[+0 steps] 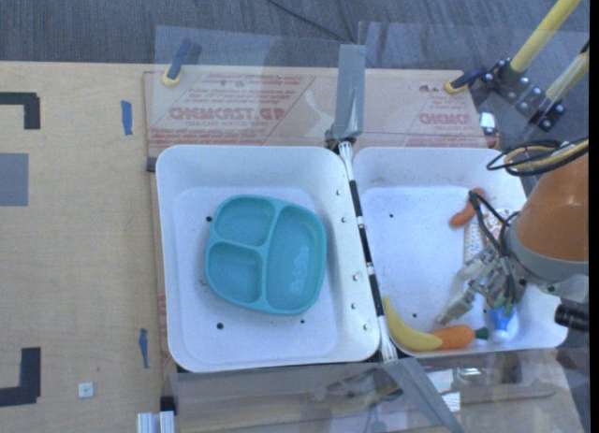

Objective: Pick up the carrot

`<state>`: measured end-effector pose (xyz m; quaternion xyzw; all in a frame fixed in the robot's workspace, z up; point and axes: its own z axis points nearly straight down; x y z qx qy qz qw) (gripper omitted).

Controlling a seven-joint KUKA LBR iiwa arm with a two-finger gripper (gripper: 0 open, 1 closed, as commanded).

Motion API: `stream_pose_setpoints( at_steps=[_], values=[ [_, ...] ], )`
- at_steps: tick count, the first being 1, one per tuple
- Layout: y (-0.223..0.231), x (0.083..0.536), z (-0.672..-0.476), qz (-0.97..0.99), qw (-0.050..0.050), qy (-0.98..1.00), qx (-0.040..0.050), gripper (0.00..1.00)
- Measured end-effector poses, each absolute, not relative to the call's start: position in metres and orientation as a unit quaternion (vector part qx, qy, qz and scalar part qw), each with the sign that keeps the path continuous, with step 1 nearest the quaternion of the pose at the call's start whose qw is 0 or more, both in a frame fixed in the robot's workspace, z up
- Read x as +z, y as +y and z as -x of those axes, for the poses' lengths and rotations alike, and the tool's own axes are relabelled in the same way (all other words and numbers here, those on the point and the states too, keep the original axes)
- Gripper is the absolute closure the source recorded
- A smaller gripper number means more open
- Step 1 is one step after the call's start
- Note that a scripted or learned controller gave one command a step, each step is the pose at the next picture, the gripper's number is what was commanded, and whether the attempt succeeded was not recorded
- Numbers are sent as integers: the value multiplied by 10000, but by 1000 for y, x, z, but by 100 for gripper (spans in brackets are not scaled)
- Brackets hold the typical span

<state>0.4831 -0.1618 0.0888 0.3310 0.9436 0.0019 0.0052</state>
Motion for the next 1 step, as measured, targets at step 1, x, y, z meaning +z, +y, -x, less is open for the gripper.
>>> stream_pose_setpoints(
  at_steps=[1],
  values=[
    [-164, 100, -484, -3332, 85, 9428, 23, 100]
  ],
)
